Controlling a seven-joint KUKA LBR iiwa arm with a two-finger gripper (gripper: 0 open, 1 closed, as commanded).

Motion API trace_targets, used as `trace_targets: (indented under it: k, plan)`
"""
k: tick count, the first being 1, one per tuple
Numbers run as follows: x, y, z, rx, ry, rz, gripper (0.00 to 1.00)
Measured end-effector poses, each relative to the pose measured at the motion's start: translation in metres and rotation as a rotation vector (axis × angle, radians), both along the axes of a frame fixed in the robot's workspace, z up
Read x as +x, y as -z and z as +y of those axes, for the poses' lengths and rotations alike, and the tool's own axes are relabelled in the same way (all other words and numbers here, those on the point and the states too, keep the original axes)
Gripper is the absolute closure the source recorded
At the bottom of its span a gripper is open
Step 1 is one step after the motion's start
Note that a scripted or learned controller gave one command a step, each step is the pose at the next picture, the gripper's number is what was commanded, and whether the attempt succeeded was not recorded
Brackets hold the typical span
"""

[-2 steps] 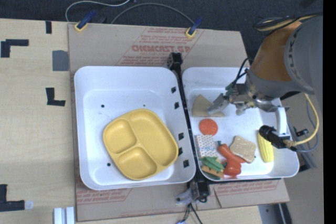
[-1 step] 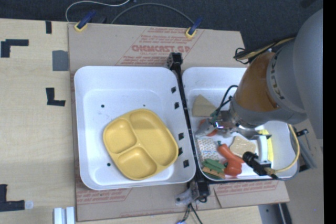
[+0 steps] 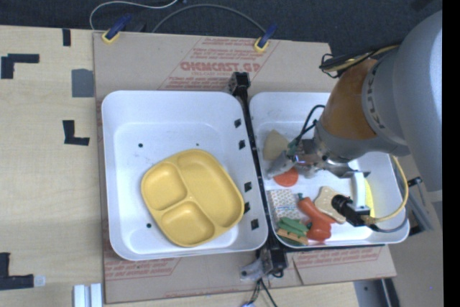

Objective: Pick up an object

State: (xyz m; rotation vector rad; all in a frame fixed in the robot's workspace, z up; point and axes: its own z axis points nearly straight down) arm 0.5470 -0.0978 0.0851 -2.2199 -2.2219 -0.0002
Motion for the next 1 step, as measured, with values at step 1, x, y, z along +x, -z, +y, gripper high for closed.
trace_targets:
  k: [1]
  plan:
    - [-0.0002,-0.0103,0.0,-0.001,0.001,-0.002,1.0]
